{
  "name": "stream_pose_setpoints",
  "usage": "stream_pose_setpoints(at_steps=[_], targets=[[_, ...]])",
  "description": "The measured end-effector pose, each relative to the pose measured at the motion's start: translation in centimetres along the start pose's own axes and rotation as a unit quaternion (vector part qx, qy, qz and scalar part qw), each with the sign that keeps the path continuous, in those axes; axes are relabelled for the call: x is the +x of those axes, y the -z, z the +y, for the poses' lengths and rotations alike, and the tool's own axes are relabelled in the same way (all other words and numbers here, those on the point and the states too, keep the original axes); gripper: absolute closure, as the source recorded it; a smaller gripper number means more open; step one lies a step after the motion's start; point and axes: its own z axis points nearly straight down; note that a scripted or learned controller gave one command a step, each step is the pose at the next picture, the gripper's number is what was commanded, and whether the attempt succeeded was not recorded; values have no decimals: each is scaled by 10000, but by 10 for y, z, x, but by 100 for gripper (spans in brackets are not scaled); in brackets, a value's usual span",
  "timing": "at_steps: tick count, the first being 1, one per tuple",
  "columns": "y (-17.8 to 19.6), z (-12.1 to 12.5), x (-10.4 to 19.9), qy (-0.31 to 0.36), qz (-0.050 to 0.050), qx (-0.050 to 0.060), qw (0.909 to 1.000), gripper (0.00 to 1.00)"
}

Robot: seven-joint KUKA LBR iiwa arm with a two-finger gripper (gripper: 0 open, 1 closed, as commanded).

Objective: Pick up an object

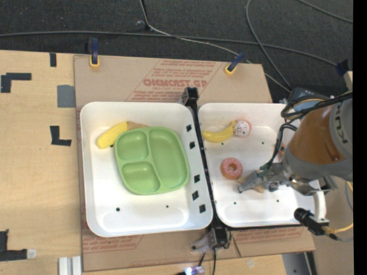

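The pincer (248, 185) sits low in the right bin (252, 213). The pink donut (231, 168) lies just up-left of it. Can't tell whether it's apart or together.

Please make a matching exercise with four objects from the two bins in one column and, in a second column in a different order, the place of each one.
Objects:
1. green divided plate
2. corn cob
3. banana
4. pink doughnut

Places:
A. right bin, upper part, beside a small sprinkled ball
B. left bin, middle
C. right bin, just left of the gripper
D. left bin, at the plate's upper left edge

Pairs: 1-B, 2-D, 3-A, 4-C
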Motion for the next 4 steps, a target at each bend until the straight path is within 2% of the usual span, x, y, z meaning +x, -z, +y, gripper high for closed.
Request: stream_pose_setpoints(at_steps=[1, 2, 3, 4], targets=[[13, 2, 0, 7, -1, -23, 10000, 100], [75, 7, -1, 5, -18, -61, 10000, 100], [121, 4, 6, 7, -16, -56, 10000, 100], [146, 5, 7, 6, -13, -48, 10000, 100]])
